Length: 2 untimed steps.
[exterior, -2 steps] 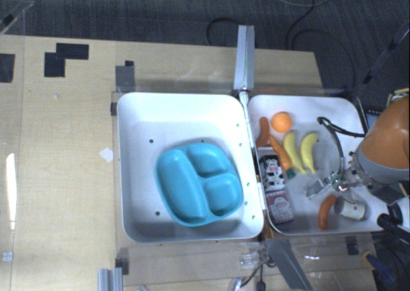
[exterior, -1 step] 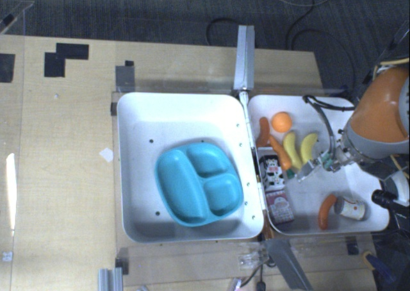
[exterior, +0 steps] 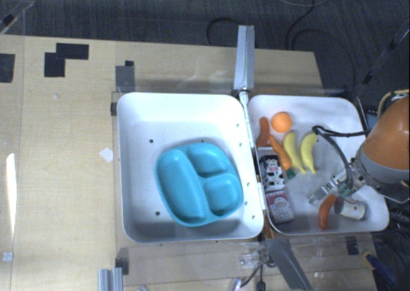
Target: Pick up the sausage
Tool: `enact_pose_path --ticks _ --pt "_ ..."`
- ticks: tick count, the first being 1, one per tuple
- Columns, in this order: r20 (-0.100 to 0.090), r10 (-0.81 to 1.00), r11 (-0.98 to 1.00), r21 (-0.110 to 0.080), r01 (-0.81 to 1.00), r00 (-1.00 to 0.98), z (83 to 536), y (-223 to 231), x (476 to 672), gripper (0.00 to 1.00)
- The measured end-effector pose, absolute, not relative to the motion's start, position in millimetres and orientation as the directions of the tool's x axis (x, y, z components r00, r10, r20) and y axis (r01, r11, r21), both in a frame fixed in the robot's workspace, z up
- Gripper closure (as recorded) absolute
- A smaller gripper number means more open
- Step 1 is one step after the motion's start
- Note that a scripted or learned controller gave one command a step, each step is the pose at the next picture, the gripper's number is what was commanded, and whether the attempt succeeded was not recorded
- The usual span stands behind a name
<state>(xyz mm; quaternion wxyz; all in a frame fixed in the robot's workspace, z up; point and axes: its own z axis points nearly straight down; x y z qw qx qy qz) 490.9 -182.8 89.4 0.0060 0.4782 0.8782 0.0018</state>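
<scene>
Near right corner of right-hand bin [exterior: 359, 113]: sausage [exterior: 325, 211] lying flat, reddish-orange, apart from bananas [exterior: 301, 152] and carrot [exterior: 280, 152] farther left. Gripper [exterior: 336, 190] lowered at a slant just above its far end, apparently lined up for a grasp. Nothing seen clamped; claw state cannot be told. Blue tray [exterior: 198, 184] resting in left-hand bin [exterior: 138, 155], clear of the work.

We see the right-hand shallow white bin [exterior: 346, 105] crowded along its left side: an orange ball [exterior: 281, 121], two yellow bananas [exterior: 300, 152], an orange carrot [exterior: 280, 152] and dark printed packets [exterior: 274, 184] lie close together. The bin's upper right floor is bare. The grey-and-orange arm [exterior: 387, 145] overhangs the right rim. In the left-hand white bin [exterior: 138, 129], open floor surrounds the blue divided plastic tray [exterior: 200, 182].
</scene>
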Motion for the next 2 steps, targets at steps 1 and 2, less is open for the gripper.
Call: enact_pose_path --ticks 1,2 --pt "-0.013 0.839 0.545 0.016 0.838 -0.545 101.6 -181.5 494.3 1.00" --pt "-0.013 0.839 0.545 0.015 0.839 -0.544 101.4 -181.5 494.2 0.00"
